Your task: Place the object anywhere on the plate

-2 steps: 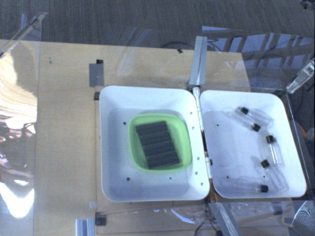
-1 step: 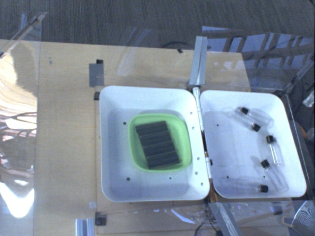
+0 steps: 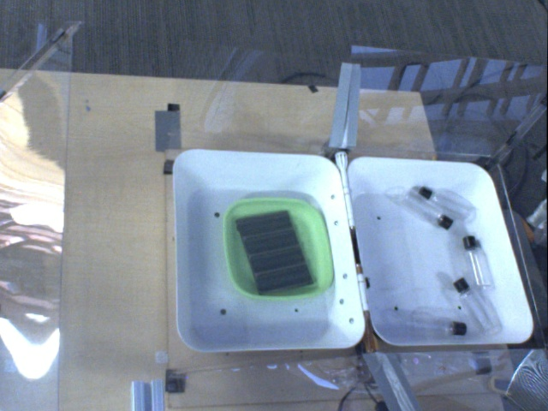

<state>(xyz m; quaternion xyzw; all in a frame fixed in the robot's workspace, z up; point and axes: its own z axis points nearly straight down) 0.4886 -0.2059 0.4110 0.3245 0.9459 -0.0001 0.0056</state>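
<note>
- Resting flat on the green plate in the left bin, a dark ribbed block lies tilted toward 11 o'clock.
- Clear vials with black caps lie scattered through the right bin, mostly toward 3 o'clock.
- Both bins sit on the tan surface.

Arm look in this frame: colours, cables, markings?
Little to judge. A grey, rounded, mesh-textured piece at the bottom right corner, beside the right shallow white bin, may be part of the arm; I cannot tell. Cables and markings: too small to tell.
</note>
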